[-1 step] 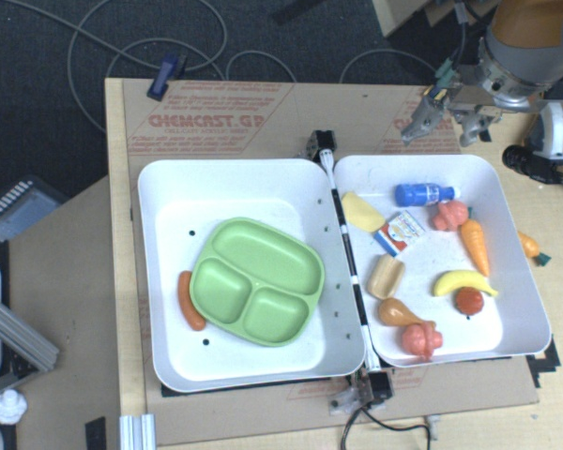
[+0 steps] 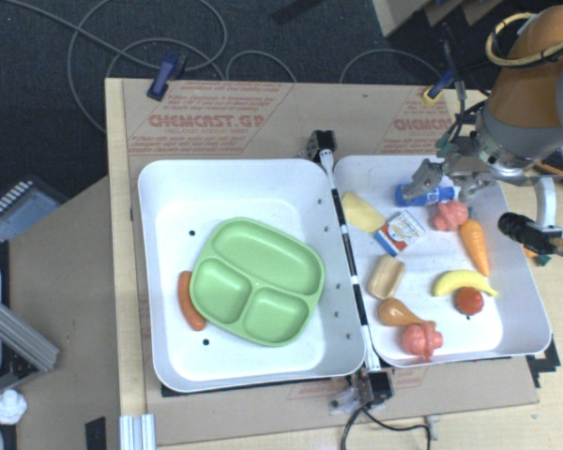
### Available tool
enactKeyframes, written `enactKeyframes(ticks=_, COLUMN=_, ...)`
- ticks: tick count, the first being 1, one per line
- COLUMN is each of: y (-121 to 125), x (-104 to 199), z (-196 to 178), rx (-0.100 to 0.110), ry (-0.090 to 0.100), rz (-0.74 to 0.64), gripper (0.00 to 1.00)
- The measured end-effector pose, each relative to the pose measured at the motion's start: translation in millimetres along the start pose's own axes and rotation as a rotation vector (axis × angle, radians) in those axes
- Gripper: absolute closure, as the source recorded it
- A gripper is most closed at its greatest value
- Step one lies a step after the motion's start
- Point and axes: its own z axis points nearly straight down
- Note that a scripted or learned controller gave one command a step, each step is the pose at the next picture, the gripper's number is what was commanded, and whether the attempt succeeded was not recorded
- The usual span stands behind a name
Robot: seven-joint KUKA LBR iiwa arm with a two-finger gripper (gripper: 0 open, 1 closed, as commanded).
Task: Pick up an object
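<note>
The tool [image 2: 444,184] hangs over the far part of the right bin [image 2: 535,331], its grey fingers [image 2: 420,182] spread moderately apart with nothing gripped between them. A small blue object [image 2: 433,195] lies just under the tool, at about its 6 o'clock, and a pink lumpy toy [image 2: 449,216] sits close by at roughly 5 o'clock. An orange carrot [image 2: 475,246] rests further out towards 4 o'clock. Also in this bin: a pale yellow piece [image 2: 362,212] at the tool's 8 o'clock beside the dividing rim, a small white-and-blue carton [image 2: 400,232], a tan bread-like piece [image 2: 387,276], a banana [image 2: 463,282] touching a red tomato [image 2: 468,300], and — at the near edge — a drumstick [image 2: 397,312] against a pink piece [image 2: 422,339]. The left bin [image 2: 159,204] holds a green divided plate [image 2: 255,280], with an orange sausage [image 2: 190,301] tucked along the plate's 9 o'clock side. Both bins sit on the table [image 2: 122,251].
</note>
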Motion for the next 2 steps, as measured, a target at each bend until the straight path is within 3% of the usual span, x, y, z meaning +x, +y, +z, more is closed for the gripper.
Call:
enactKeyframes(ticks=1, y=-3, x=-17, z=91, rx=0.001, ry=0.001, rz=0.001, gripper=0.0)
enactKeyframes(ticks=2, y=49, x=-20, z=115, rx=0.01, ry=0.002, rz=0.001, gripper=0.0)
